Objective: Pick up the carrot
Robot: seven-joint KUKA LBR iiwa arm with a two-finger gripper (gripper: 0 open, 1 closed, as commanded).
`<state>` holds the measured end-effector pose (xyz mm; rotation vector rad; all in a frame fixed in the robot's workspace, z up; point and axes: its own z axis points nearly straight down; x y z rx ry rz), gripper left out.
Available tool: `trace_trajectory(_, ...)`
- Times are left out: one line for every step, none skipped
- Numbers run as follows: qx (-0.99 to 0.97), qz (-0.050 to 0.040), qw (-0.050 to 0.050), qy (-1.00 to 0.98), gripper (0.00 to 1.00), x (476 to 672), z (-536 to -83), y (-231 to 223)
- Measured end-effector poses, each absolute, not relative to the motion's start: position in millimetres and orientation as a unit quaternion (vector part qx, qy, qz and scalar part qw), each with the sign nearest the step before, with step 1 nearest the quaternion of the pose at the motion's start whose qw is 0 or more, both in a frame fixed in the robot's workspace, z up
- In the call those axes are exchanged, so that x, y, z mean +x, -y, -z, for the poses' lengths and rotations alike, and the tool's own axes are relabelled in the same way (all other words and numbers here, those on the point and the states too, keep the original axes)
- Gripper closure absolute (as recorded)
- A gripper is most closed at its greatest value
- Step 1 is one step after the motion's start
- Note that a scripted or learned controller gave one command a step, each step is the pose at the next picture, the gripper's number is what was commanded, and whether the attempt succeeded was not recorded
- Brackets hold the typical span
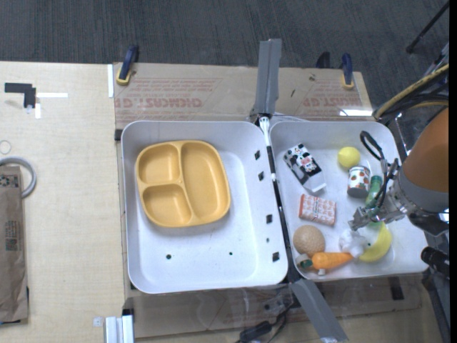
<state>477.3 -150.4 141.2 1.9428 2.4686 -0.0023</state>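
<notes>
The orange carrot (331, 261) lies along the front edge of the right bin (325, 136), its green end pointing left, just below a tan round thing (309, 239). My gripper (365, 219) hangs at the bin's right side, up and to the right of the carrot and apart from it, over a banana (379, 244) and a small white item. Its dark fingers are too small and cluttered to read.
In the right bin also lie a black-and-white cow carton (303, 163), a red-white packet (317, 209), a lemon (348, 156), a small can (358, 181) and a green item. The left bin (143, 263) holds a yellow divided plate (183, 183).
</notes>
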Motion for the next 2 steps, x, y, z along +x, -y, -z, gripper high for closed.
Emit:
trace_trajectory(0.651,0.0009,0.000,-0.759,1.00,502.3,-165.5,114.4)
trace_trajectory(0.551,0.0008,0.001,-0.834,1.00,477.6,-198.8,138.1)
